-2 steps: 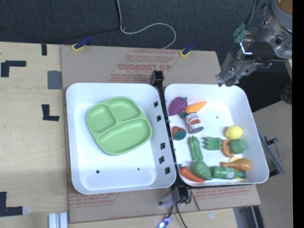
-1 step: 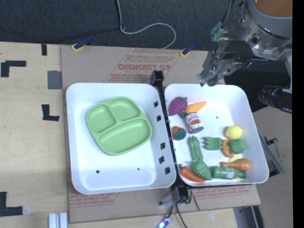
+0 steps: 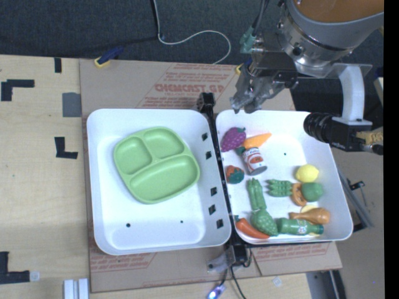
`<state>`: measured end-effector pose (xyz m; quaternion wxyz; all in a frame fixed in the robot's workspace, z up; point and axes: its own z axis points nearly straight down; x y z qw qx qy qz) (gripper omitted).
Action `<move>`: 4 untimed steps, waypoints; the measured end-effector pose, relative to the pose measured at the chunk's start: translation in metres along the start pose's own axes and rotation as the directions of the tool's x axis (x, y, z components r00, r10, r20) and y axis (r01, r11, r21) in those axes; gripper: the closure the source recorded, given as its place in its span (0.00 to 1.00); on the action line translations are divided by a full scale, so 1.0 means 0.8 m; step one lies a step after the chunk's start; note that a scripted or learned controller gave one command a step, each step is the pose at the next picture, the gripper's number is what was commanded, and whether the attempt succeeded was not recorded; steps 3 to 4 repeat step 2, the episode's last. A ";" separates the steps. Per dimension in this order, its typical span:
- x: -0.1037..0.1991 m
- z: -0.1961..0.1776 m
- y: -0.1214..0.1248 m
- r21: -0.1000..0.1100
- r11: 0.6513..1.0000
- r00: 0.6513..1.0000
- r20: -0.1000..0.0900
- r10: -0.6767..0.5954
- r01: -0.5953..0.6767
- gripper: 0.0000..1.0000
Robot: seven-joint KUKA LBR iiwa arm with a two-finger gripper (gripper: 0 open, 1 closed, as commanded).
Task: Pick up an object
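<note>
We are hovering our gripper [image 3: 244, 106] above the far rim of the right bin [image 3: 330, 167], its fingers drawn narrow and holding nothing. The toys are lying clustered below in that bin: purple grapes [image 3: 233, 138], a small can [image 3: 254, 159] and a lemon [image 3: 307, 173]. The green tray [image 3: 156, 164] is sitting in the left bin [image 3: 106, 185], likely waiting as a drop spot.

arm [image 3: 330, 11] cut off by top edge, hand [image 3: 244, 104] fingers blurred, toys [image 3: 280, 224] overlapping at bin's front
</note>
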<state>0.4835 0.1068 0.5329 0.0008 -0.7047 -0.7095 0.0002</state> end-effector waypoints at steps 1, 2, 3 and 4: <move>-0.062 0.083 -0.001 0.007 1.000 1.000 0.003 0.010 -0.010 1.00; -0.113 0.269 -0.003 0.018 1.000 1.000 0.004 0.010 -0.010 1.00; -0.113 0.269 -0.003 0.018 1.000 1.000 0.004 0.010 -0.010 1.00; -0.113 0.269 -0.003 0.018 1.000 1.000 0.004 0.010 -0.010 1.00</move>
